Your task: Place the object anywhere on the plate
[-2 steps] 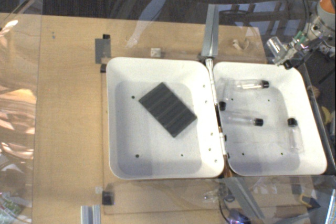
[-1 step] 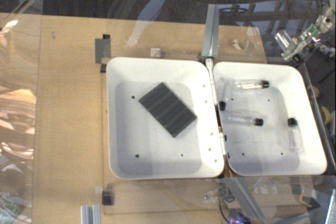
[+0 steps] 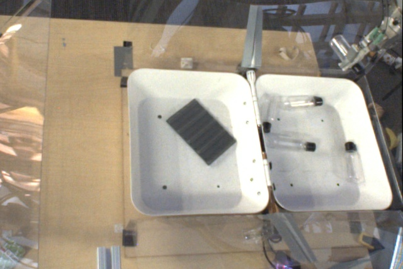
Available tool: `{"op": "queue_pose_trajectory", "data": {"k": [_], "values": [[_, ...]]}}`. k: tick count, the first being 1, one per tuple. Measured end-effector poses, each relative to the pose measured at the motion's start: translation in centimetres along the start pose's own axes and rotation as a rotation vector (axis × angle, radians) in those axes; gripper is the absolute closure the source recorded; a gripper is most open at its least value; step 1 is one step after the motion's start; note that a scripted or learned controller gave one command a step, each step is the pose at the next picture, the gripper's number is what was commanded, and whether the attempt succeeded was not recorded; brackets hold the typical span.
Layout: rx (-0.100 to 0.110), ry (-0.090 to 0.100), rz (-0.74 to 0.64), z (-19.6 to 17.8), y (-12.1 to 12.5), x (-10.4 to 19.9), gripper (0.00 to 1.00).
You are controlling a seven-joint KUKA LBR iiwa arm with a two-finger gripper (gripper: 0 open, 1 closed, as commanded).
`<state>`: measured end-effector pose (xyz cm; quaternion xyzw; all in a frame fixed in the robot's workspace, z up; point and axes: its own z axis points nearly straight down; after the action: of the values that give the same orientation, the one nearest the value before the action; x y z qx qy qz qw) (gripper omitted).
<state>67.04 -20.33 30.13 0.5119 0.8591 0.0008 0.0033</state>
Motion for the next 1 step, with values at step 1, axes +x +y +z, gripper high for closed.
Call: {"op": "queue_pose_trajectory", "data": {"k": [1], "values": [[0.000, 0.002, -0.188, 9.09, -0.10, -0.02, 1.00]]}}
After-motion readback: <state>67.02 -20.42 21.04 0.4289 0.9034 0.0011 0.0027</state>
